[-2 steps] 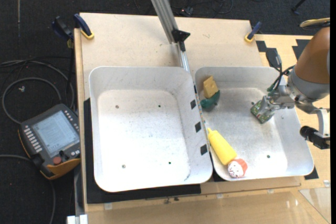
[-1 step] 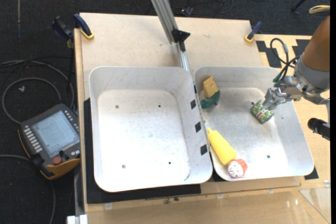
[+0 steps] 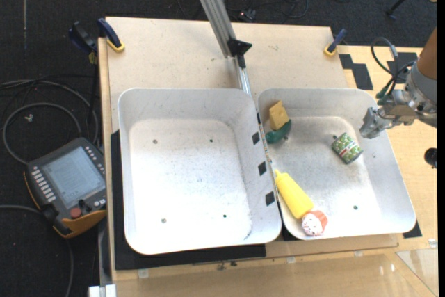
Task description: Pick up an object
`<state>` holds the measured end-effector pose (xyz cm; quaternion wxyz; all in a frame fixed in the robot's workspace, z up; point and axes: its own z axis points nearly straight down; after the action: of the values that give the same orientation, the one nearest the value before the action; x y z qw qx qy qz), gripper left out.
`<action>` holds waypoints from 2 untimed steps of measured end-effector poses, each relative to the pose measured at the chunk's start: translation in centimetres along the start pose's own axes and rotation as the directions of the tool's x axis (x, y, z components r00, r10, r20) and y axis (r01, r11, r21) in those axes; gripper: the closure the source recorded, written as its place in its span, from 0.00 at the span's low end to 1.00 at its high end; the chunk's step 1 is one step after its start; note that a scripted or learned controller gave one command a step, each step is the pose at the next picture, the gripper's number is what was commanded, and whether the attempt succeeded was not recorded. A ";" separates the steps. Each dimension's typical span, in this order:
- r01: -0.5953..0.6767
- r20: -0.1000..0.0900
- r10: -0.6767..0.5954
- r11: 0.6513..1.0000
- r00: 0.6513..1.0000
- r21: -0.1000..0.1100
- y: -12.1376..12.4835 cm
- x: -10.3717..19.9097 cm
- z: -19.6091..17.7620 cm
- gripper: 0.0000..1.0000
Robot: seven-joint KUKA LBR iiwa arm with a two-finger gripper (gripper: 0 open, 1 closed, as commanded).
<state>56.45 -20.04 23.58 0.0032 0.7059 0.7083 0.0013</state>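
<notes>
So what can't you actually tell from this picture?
- Gripper: blurred and small in the camera view; whether it is open or shut is unclear.
- Arm: cut off by the right edge.
- Green packet: label too small to read.
- Green thing: partly covered by the yellow block.

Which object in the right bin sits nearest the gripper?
The small green-and-white patterned can, just left of the gripper; the yellow block and yellow bottle lie farther left.

The arm is seen entering from the right edge of the view, its grey wrist angled down and leftward, with the pincer [image 3: 370, 124] carried at its tip, pointed low and to the left, nothing being visibly held between its parts.
</notes>
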 end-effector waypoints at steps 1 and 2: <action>0.001 0.000 -0.001 1.000 1.000 -0.001 0.2 0.0 -5.2 1.00; 0.004 -0.003 -0.004 1.000 1.000 0.004 2.2 4.4 -4.6 1.00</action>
<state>58.61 -15.62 28.13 0.0009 0.7045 0.7097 0.0008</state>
